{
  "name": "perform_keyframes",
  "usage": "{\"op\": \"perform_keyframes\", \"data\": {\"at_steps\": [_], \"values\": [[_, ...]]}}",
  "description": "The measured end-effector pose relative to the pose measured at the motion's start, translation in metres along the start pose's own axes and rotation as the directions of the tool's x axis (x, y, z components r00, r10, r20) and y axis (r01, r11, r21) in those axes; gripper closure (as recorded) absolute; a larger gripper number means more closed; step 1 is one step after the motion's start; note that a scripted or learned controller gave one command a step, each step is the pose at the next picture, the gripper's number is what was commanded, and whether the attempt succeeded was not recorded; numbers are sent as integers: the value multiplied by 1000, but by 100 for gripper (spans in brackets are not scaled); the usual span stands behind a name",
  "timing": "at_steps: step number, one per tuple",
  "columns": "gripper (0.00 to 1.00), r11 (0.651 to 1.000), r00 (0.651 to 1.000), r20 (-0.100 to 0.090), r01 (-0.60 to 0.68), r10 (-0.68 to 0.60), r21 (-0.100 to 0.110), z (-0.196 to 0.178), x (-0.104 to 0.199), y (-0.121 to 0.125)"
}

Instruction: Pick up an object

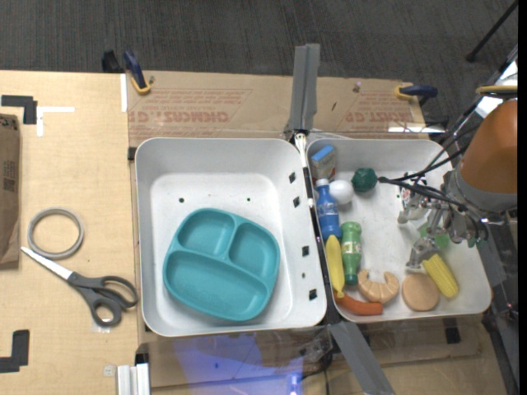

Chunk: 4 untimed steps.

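Two bins sit below me, and I am at the approach step, my claw (426,249) low in the right bin (387,151) with nothing visibly held. Whether it is apart or together I cannot tell. The corn cob (441,275) lies just beside and below my claw, next to the tan disc (420,293); I judge the next move calls for centring over the cob, then descending and closing.

The left bin (156,220) holds a teal divided plate (221,262). In the right bin (395,151), the gripper (422,249) hangs just above a corn cob (441,275), with a round biscuit (420,293) beside it. Scissors (82,285) lie on the tabletop (49,344).
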<state>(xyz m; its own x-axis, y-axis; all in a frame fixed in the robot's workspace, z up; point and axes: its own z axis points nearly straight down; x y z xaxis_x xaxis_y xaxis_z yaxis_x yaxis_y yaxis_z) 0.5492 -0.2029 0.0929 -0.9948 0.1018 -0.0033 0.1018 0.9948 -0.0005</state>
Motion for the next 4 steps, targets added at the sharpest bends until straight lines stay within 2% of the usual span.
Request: {"op": "perform_keyframes", "data": {"at_steps": [1, 2, 3, 4], "values": [[0, 992, 992, -2, -124, 124, -1, 1, 38, -14], [100, 993, 993, 1, -121, 121, 0, -9, 36, -13], [100, 926, 926, -4, -378, 378, 0, 1, 74, 27], [100, 792, 792, -2, -610, 610, 2, 1, 74, 23]]}}
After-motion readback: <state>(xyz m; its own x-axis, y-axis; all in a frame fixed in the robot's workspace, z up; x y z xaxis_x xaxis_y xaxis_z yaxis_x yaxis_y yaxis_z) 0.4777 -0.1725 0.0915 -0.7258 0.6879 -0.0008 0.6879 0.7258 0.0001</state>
